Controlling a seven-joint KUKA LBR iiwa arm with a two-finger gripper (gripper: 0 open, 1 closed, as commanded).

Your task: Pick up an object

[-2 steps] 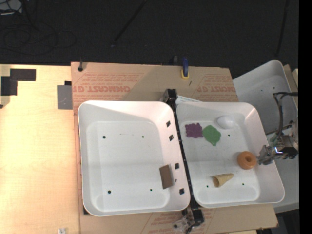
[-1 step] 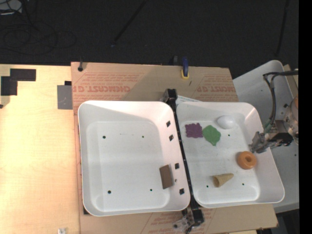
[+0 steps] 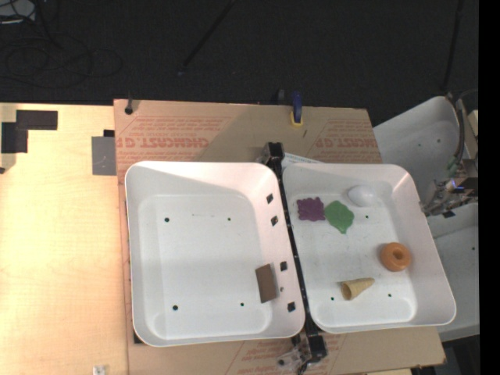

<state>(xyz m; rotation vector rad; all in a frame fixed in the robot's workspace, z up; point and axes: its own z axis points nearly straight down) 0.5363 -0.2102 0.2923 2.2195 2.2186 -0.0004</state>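
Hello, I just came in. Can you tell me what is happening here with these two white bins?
Nothing is being handled at this moment. The right bin holds a purple piece, a green piece, a white object, an orange ring and a tan cone, all lying apart. The left bin holds one brown block near its right wall. No object has been picked up yet.

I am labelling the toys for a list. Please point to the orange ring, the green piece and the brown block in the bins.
orange ring (image 3: 395,257): camera view, on its front rim.
green piece (image 3: 340,216): camera view, on its middle.
brown block (image 3: 266,283): camera view, on its top face.
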